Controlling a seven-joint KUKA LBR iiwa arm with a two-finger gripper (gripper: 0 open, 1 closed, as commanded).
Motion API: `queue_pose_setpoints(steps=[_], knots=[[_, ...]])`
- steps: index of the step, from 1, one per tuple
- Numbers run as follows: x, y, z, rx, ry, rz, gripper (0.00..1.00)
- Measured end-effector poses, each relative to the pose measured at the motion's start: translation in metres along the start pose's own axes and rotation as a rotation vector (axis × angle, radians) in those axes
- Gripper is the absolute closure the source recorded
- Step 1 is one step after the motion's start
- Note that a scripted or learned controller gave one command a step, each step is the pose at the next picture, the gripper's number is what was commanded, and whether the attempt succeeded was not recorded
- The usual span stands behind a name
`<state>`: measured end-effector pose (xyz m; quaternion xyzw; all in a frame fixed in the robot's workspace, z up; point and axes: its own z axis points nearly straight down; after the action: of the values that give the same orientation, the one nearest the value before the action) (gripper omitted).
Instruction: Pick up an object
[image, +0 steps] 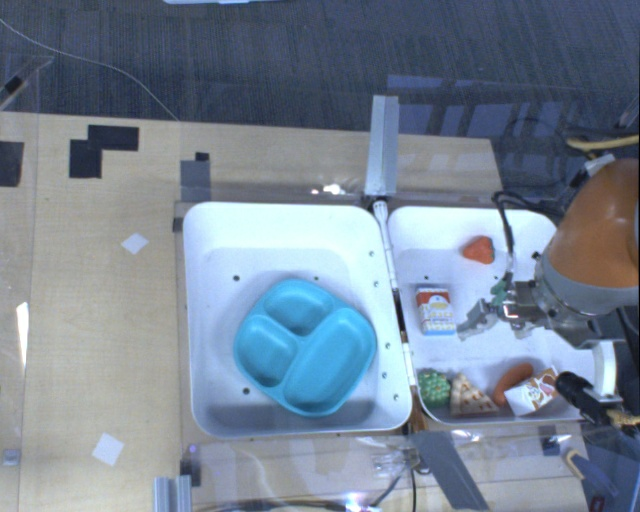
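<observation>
Five small objects: lie in the right bin (400, 300), any of them a candidate for picking; none is seen between the gripper's fingers.
Carton: a small red-and-white box (434, 309) lies flat near the left wall of the right bin, just left of the gripper.
Orange piece: a rounded orange item (479, 249) is placed toward the far side of the right bin, apart from the others.
Green item: a green knobbly object (433, 384) is set in the near left corner of the right bin.
Wedge: a pale speckled triangular piece (468, 397) is seen touching the green item on its right.
Sausage-shaped item: a reddish-brown oblong (514, 377) lies near the front wall, beside a white packet (531, 394) with printed markings.
Gripper: the two-finger gripper (478, 321) is held low over the middle of the right bin, pointing left toward the carton; whether its fingers are spread or closed cannot be told, and nothing is seen in its grasp.
Arm: the grey arm with its orange band (600, 240) is seen entering from the right, above the right bin.
Left bin: the left bin (215, 250) is occupied by a blue divided plate (305, 345) with three compartments, lying slightly toward the front.
Bench: a light wooden surface (90, 300) bears both bins; black square markings (100, 148) are seen at its far left.
</observation>
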<state>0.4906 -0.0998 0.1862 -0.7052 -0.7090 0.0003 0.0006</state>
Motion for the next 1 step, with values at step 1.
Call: queue_pose_setpoints(steps=[1], knots=[[0.0013, 0.0821, 0.0852, -0.023, -0.002, 0.023, 0.0]])
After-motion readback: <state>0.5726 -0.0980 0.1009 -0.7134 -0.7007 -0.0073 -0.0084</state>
